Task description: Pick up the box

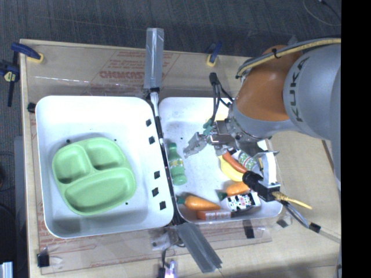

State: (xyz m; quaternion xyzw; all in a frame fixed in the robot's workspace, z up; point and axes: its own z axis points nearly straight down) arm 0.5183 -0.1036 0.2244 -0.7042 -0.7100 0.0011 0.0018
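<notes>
The box [242, 201] lay ungrasped at the right bin's [174, 112] near edge, just beside a carrot [200, 201], while the gripper [196, 144], fingers seemingly apart and holding nothing, was poised mid-bin; the pick remained undone.

Green divided plate [93, 174], white bins [46, 114], orange carrot [200, 201], box [242, 201] black-and-white patterned, green bottle [175, 165].

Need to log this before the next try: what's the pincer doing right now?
Pincer: above the right white bin, apart from the small patterned box; open or shut cannot be told.
</notes>
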